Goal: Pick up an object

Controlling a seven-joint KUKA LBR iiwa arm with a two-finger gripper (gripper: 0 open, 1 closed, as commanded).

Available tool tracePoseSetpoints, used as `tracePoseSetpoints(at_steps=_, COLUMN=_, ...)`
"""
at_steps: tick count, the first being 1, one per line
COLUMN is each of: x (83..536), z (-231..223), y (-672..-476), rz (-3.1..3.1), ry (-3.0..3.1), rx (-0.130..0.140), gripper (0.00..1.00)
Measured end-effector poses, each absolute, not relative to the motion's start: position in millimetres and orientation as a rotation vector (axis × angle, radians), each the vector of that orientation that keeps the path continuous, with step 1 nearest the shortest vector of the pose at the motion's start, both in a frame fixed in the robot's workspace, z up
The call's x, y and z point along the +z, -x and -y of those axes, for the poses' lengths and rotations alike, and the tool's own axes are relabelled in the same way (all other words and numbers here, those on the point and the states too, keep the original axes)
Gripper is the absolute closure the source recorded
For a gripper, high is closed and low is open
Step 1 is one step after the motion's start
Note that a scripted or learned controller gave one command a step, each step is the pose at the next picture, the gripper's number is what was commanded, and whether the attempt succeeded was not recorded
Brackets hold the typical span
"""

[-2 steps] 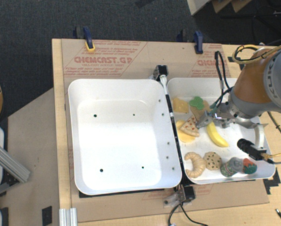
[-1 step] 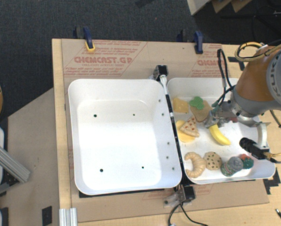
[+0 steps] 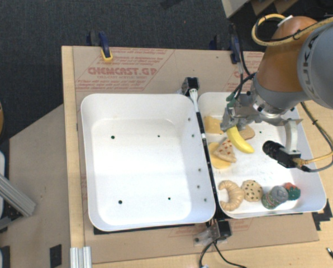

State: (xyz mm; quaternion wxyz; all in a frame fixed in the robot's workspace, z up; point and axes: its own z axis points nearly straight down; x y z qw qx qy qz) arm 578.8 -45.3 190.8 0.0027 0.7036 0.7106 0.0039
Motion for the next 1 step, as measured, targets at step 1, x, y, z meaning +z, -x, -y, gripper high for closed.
tracePoseSetpoints(at_steps=1, x=266.4, z=-48.0, y=-640.9, rz=-2.228, ry=-2.203, rx=0.019, gripper=1.0)
